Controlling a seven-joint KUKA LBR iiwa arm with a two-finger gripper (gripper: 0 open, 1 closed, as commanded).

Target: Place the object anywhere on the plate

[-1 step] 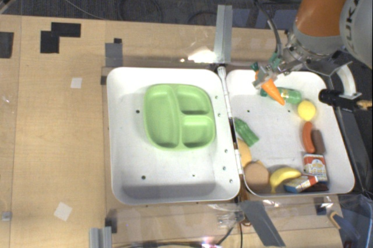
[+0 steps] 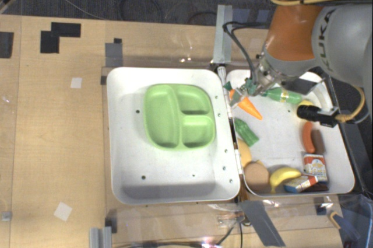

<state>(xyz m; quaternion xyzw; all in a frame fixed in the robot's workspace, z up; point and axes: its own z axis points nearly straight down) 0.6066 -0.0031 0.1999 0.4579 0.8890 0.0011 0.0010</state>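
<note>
A green plate (image 2: 178, 115) lies flat near the middle of the left bin (image 2: 125, 153). It has 3 compartments: 1 long one on the left and 2 smaller ones stacked on the right. The plate sits well apart from all the loose items, which lie in the right bin (image 2: 280, 136). Which of them is the object to be placed cannot be told.

The gripper (image 2: 249, 88) hangs over the upper left corner of the right bin, close to the wall between the 2 bins. Whether it is open, closed or grasping anything cannot be told from this angle. The grey arm (image 2: 344, 37) with its orange band (image 2: 291, 25) reaches in from the upper right.

An orange carrot (image 2: 250, 107) lies just below the gripper, tilted, with its tip pointing lower right. To the gripper's right lies a long green item (image 2: 284, 96). Lower down, near the dividing wall, is a darker green piece (image 2: 246, 133).

On the right side of the bin lies a red sausage (image 2: 313, 137), with a small red and white carton (image 2: 315, 165) just below it. Along the bottom edge sit a brown rounded item (image 2: 255, 172) and a yellow banana (image 2: 284, 175) — close together, possibly touching.
</note>
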